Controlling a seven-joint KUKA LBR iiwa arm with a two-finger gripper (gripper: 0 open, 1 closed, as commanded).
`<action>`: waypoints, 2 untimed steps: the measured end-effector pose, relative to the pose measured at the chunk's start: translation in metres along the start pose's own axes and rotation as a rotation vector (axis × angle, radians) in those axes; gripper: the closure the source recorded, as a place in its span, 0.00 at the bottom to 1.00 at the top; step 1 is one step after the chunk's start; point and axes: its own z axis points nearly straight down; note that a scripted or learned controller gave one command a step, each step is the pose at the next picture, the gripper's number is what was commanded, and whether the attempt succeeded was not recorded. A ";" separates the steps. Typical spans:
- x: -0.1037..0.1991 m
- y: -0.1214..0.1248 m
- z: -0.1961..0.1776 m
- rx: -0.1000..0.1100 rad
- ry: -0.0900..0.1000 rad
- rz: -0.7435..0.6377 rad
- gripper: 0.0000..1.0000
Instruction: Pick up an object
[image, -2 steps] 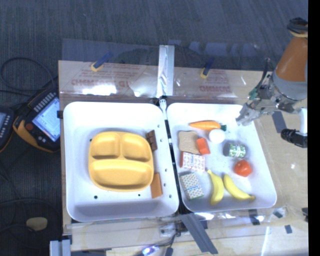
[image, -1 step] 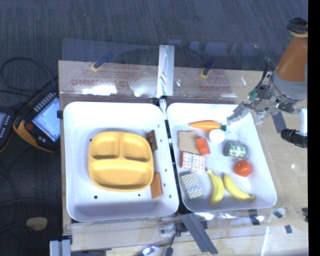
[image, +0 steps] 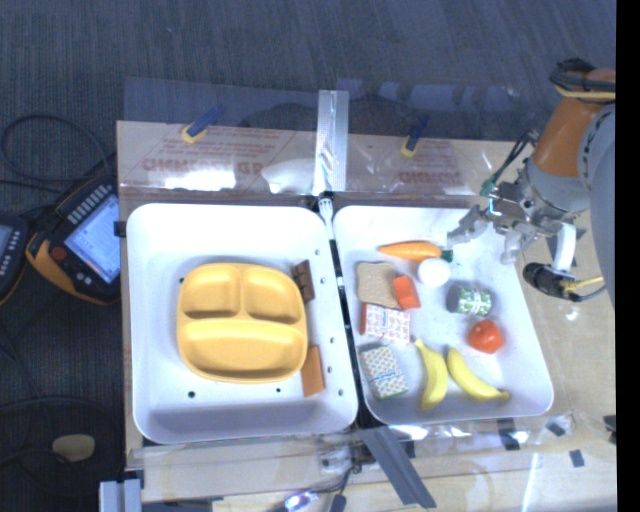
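Two bins sat side by side mid-frame: the left bin (image: 150, 300) held a divided tray (image: 242, 322), while the right bin (image: 520, 330) held a carrot (image: 410, 250) at its top, a bread slice (image: 375, 283) below it, bananas (image: 450, 375) along the bottom and a tomato (image: 486, 336) at right.

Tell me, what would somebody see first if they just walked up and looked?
The big yellow tray jumps out first, sitting in the middle of the left bin. Next come the bright foods scattered in the right bin: two bananas near the front, a red tomato beside them, and an orange carrot at the back. The arm leans in at the right bin's back right corner.
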 end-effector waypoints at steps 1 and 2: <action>0.004 -0.009 0.017 -0.003 0.003 -0.008 0.00; 0.004 -0.041 0.060 -0.005 0.013 0.064 0.00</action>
